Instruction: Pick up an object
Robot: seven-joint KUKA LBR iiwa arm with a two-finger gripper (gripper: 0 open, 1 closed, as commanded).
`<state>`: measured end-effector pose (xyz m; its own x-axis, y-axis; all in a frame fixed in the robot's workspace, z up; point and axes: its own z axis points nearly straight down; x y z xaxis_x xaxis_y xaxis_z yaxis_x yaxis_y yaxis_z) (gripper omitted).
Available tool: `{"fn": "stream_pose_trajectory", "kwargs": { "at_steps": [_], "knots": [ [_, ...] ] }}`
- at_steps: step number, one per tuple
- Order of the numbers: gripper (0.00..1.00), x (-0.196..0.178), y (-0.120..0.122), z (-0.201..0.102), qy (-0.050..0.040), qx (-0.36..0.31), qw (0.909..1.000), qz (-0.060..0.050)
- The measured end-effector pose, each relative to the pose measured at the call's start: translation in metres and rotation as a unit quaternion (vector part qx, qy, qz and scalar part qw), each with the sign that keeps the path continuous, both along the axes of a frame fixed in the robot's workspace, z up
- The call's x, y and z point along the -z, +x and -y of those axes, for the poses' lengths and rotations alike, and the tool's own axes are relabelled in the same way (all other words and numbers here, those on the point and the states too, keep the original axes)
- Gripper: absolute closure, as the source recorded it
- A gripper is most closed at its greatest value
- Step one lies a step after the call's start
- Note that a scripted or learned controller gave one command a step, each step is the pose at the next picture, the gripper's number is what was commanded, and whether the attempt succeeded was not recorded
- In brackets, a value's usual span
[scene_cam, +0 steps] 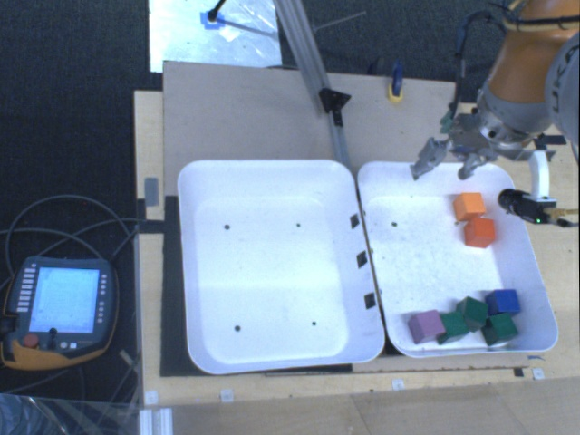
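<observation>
My gripper [447, 164] hangs open over the far edge of the right bin [399, 324], its two fingers spread with nothing between them. Two orange blocks lie just below and right of it: a lighter one [468, 206] and a darker one [479, 232]. At the bin's near right corner sits a cluster: a purple block [424, 325], two green blocks [472, 313] [453, 327], another green one [499, 331] and a blue block [503, 301].
The left bin [195, 243] lies beside the right one, joined by black clips [362, 258]. A slanted metal pole [304, 39] crosses the far bench. A teach pendant [56, 311] with cables lies off the bench at left.
</observation>
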<state>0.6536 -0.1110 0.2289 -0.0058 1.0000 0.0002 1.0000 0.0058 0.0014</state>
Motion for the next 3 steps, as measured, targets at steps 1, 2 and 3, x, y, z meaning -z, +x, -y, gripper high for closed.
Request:
{"fn": "stream_pose_trajectory", "kwargs": {
  "at_steps": [1, 2, 3],
  "knots": [
    [0.0, 0.0, 0.0, 0.0, -0.0002, 0.0, 1.0, 0.0],
    [0.0, 0.062, -0.003, 0.0, -0.0002, 0.002, 1.0, -0.003],
    [0.0, 0.119, 0.005, 0.002, -0.0003, 0.001, 1.0, -0.002]
  ]
}}
